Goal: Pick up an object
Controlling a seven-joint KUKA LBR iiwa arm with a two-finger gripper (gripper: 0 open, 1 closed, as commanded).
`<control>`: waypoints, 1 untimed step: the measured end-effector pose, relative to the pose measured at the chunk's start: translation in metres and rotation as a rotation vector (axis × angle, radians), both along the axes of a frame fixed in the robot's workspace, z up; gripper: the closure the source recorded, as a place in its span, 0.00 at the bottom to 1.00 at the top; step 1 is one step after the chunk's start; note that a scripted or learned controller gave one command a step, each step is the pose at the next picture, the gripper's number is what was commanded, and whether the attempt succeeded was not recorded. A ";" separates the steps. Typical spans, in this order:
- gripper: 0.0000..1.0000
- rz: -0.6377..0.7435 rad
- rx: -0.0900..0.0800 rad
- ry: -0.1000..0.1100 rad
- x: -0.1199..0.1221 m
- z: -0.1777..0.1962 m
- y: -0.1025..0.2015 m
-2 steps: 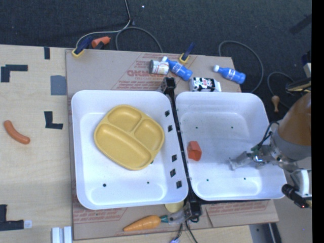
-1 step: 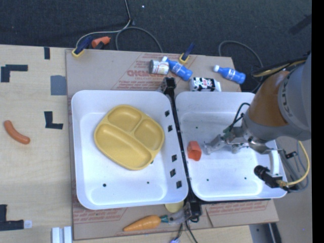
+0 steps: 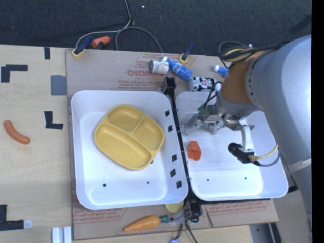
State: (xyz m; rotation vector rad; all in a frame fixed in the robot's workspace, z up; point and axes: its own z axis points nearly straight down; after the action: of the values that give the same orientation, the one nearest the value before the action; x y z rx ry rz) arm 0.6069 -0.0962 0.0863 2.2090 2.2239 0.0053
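Counter w/ two white bins; orange block in right bin: prob. light, rigid, grip flat sides. Hand nearby; finger state can't tell.

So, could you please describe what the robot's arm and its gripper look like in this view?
The arm is a thick, rounded grey body with an orange band above the wrist. Yellow and black cables loop near the band and beside a small black part lower down. The gripper is a compact metallic grey assembly over the right bin.
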 end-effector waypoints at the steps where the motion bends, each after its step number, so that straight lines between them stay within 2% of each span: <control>1: 0.00 -0.005 -0.001 -0.001 -0.026 0.001 -0.002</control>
State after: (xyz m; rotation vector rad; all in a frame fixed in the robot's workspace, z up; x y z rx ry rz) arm 0.5807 -0.0983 0.0872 2.2135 2.2178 0.0051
